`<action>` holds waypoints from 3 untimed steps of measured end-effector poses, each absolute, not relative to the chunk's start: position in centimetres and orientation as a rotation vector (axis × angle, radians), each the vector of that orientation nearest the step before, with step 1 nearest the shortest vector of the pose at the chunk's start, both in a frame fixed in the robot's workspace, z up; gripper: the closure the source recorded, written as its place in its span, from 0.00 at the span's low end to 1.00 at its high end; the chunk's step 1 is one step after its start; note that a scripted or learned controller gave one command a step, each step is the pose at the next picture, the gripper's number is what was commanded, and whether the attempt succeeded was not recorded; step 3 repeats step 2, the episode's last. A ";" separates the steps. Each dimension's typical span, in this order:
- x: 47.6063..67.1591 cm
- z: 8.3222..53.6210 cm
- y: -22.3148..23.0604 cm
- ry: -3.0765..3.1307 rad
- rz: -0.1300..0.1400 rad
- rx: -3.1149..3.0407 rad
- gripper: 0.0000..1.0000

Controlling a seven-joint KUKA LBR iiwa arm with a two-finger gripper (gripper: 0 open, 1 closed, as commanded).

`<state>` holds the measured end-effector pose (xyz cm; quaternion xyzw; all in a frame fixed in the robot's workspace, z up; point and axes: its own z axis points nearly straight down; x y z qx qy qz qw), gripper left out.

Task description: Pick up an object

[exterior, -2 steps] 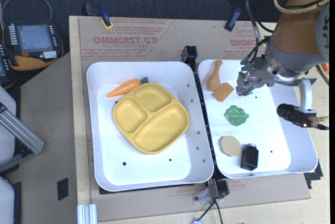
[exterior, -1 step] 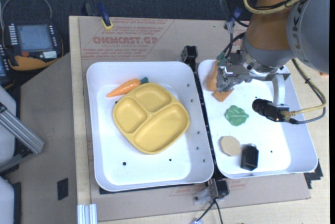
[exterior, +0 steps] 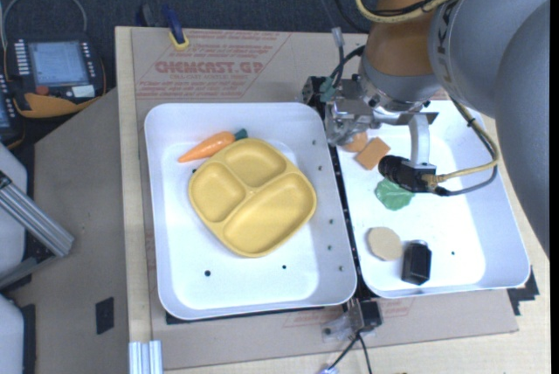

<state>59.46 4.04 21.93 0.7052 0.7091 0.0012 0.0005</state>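
We are looking down on 2 white bins, and the arm (exterior: 489, 23) is reaching in over the right bin (exterior: 489, 250) with its gripper (exterior: 358, 123) hanging low near that bin's upper left corner, close to the wall shared with the left bin (exterior: 166, 215). Whether the gripper is apart, together or clamped on something, we cannot tell, because the wrist is covering it from this angle. Directly under and beside it, orange blocks (exterior: 370, 152) are lying on the bin floor, and we are judging these the likeliest target. Just below them a green piece (exterior: 393, 196) is sitting partly under a black fitting on a cable, and further down a tan disc (exterior: 383, 243) is lying just beside a black object (exterior: 417, 262). In the left bin, a yellow divided plate (exterior: 253, 197) is resting with a toy carrot (exterior: 206, 147) touching its upper edge. As we are reading it, nothing is lifted yet: every object is lying in a bin, so the grasp and the lift are still remaining.
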 end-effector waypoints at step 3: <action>62.4 21.4 8.0 2.222 0.001 2.218 0.00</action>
